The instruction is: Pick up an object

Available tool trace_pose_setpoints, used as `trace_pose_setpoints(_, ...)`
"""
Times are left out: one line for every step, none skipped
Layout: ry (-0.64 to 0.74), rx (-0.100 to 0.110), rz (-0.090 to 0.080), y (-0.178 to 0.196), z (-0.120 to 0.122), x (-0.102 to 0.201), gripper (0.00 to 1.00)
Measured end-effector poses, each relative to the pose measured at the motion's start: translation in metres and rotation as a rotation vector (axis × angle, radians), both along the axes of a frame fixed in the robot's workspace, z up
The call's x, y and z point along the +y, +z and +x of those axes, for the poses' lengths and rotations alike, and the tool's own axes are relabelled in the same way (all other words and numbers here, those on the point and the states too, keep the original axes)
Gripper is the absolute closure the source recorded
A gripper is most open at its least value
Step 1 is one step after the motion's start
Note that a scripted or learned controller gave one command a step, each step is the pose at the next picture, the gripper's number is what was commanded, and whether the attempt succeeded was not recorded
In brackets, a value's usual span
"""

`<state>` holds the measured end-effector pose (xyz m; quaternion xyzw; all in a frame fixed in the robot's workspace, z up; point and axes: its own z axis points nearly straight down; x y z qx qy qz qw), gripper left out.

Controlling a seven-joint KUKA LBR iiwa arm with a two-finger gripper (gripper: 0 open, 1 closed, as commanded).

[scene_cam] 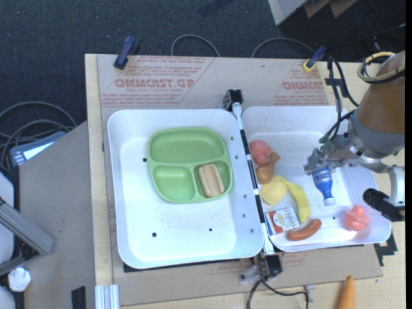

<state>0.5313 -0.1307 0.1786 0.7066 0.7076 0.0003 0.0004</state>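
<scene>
We see the pincer (pixel 322 165) over the blue bottle (pixel 324 187) in the right bin (pixel 283 118); can't tell its state. Approach step; next needs descent and closing.

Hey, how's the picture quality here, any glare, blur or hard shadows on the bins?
Camera view: lighting is even and soft, with faint shadows under the green tray; the white bins look bright but keep their detail; the gripper over the blue bottle is slightly soft, as is the pink toy; the bench edges splay with the slanted view.
</scene>
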Motion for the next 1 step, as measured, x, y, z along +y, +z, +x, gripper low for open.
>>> trace_pose_setpoints(0.0, -0.001, 0.0, 0.0237, 0.032, 0.0738, 1.0)
